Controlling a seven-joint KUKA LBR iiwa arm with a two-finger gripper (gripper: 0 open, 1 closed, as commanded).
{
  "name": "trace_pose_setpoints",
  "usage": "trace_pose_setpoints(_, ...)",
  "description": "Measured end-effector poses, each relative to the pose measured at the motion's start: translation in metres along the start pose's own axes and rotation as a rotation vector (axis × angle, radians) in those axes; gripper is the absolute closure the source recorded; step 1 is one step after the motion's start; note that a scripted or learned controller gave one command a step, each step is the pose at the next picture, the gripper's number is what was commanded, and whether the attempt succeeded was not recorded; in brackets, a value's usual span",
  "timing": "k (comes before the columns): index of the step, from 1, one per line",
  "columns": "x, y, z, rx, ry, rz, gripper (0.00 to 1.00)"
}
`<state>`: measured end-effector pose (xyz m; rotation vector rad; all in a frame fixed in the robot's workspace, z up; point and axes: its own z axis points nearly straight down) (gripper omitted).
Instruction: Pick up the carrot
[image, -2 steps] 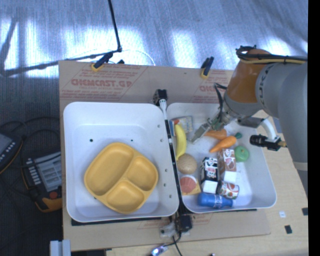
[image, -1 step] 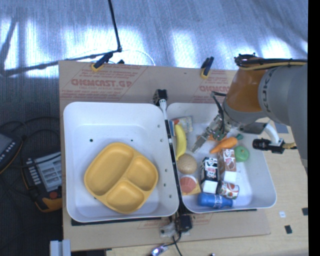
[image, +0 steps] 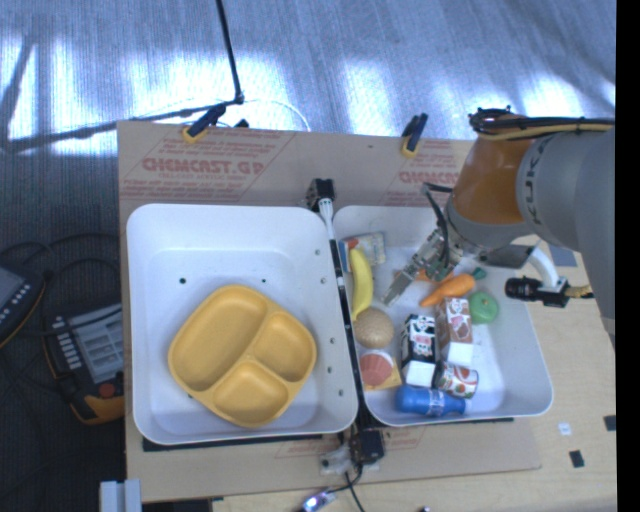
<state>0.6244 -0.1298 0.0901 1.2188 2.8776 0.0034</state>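
Our pincer (image: 405, 277) hangs low in the right bin (image: 535, 372), its two fingers spread and holding nothing. The carrot (image: 449, 287) lies just beside it on the arm's side — close to the fingers, though we cannot tell whether it touches them. Its long axis runs at a slant, the near tip pointing back at the pincer and the far end rising toward the green piece (image: 484, 307). On the pincer's other side, away from the arm, stands the banana (image: 360, 281); below sit the brown ball (image: 374, 326) and the cartons. We judge the fingers must shift toward the arm and straddle the carrot across its narrow width — not along it.
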Motion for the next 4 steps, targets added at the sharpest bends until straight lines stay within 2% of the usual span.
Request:
trace_pose_setpoints(1,0.027,0.000,-0.001,0.000,0.000,0.506,0.00)
trace_pose_setpoints(2,0.026,0.001,-0.011,0.000,0.000,0.506,1.00)
trace_pose_setpoints(3,0.027,0.001,-0.011,0.000,0.001,0.506,0.00)
trace_pose_setpoints(4,0.018,-0.009,0.000,0.003,0.008,0.358,0.00)
